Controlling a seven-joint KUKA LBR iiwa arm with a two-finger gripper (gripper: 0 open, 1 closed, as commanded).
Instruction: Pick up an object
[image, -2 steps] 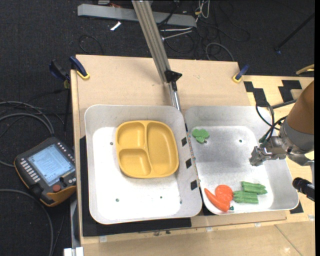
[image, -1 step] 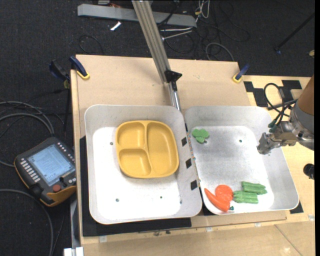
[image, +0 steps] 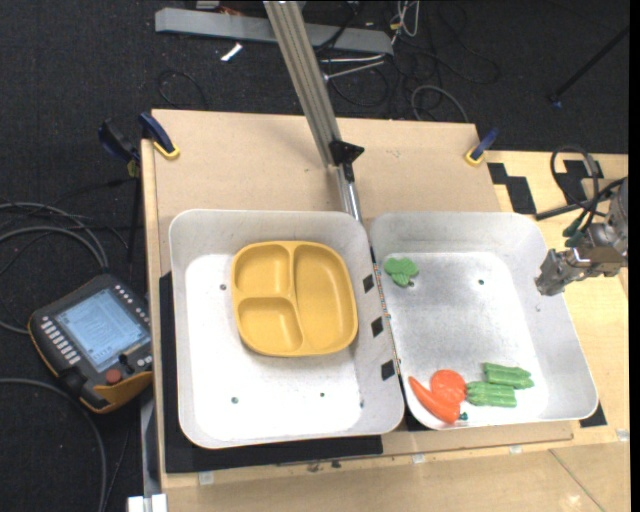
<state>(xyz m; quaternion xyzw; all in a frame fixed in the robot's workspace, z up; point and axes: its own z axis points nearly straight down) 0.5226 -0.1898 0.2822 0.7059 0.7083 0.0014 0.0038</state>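
Note:
In the right bin (image: 505, 232) lie a small green broccoli-like piece (image: 401, 270) near the left wall, a red tomato (image: 448, 384) with an orange carrot (image: 432, 401) at the front, and two green pods (image: 499, 385) beside them. My gripper (image: 553, 278) hangs at the right bin's right rim, well away from all of these, with nothing seen between its fingers.
The left bin (image: 200, 330) holds a yellow divided plate (image: 295, 298). A metal pole (image: 310, 80) slants down to the bins' shared back edge. A teach pendant (image: 90, 340) lies on the floor at the left. Clamps (image: 160, 135) sit at the bench's back corners.

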